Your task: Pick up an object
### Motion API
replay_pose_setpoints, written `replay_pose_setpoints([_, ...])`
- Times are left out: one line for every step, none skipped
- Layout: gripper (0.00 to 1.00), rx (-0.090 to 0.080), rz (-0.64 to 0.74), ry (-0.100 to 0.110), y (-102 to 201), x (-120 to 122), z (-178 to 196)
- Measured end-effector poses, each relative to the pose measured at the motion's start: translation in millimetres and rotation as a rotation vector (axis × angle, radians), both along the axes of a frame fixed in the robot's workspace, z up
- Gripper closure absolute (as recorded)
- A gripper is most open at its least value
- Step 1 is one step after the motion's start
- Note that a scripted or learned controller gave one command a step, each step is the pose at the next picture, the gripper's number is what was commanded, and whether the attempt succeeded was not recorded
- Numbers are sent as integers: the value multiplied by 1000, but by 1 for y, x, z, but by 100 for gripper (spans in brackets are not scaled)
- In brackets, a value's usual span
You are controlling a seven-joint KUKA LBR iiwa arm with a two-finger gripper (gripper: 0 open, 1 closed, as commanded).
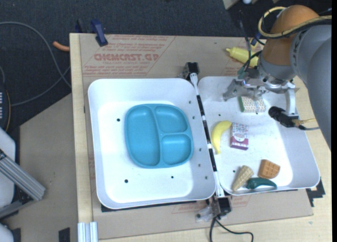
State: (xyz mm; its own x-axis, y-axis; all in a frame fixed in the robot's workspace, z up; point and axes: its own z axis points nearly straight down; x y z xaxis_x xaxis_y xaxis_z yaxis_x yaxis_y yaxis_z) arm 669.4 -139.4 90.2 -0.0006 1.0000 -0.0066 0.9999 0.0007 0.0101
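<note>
The grey arm's fingers [247, 97], spread apart, hung directly over a small pale speckled packet [253, 105] in the right white bin [295, 156], so the smart play looked like a straight drop, centred, before closing.

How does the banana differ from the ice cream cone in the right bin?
The banana is bright yellow and curved; the ice cream cone is pale tan and tapers straight to a tip. The banana lies against the bin's left wall, about midway along it; the cone lies near the front edge, beside a green object. The banana looks somewhat longer. Both lie flat in the right bin, apart from the gripper.
</note>
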Motion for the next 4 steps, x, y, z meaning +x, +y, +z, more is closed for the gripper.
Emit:
replay_pose_setpoints([0,2,0,0,-53,-12,-1])
replay_pose_setpoints([100,0,1,-7,-52,-10,12])
replay_pose_setpoints([0,0,1,-6,-52,-10,11])
replay_pose_setpoints([0,3,0,0,0,0,0])
